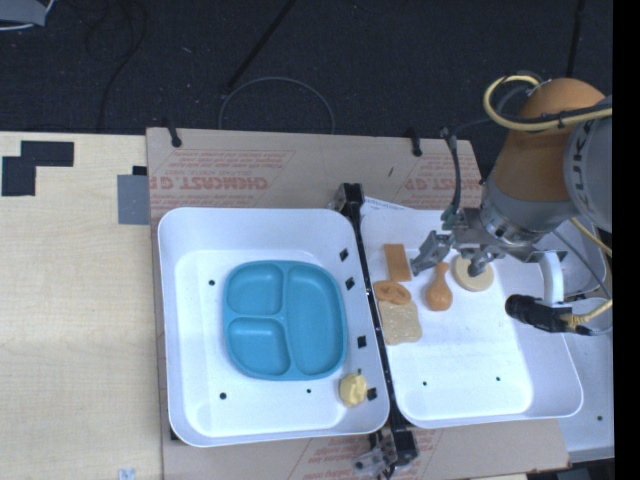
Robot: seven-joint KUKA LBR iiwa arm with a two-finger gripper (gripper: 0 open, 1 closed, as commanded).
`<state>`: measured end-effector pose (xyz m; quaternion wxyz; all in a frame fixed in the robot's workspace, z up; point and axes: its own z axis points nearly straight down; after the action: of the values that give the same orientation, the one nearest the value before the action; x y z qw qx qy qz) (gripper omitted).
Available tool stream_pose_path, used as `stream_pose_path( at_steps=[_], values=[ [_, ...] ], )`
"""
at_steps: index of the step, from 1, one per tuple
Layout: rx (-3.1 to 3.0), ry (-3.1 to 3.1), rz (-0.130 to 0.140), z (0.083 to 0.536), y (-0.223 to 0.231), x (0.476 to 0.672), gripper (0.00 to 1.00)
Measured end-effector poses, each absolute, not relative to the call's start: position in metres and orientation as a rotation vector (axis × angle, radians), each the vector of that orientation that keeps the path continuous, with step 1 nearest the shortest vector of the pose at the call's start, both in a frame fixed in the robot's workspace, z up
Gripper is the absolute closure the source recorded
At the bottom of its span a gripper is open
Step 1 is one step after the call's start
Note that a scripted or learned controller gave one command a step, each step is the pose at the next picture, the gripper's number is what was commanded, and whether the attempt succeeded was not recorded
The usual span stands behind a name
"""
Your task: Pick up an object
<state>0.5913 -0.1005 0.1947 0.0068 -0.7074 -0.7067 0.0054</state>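
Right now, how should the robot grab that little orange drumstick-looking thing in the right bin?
Probably by the narrow upper neck of the orange drumstick piece, coming straight down from above. It lies flat, thin end up the view and fat end down, so the neck fits between fingers best. The gripper hovers just above it; the round cream piece sits close on its right.

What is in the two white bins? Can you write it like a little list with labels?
left bin: blue divided plate, small yellow lump near the bottom right corner
right bin: orange block, orange curled piece, tan square piece, orange pear-shaped piece, pale round disc
pincer: over the right bin's upper part, near the disc and the pear-shaped piece
arm: reaches in from the right
held: nothing seen between the fingers
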Motion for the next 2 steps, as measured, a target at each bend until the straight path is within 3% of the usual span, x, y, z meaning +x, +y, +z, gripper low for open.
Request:
stream_pose_path(
  at_steps=[1, 2],
  values=[
    [-2.219, -2.22, 0.003, 0.202, -0.101, 0.594, 0.0],
    [-2.215, -2.217, 0.009, 0.139, -0.098, 0.588, 0.0]
  ],
)
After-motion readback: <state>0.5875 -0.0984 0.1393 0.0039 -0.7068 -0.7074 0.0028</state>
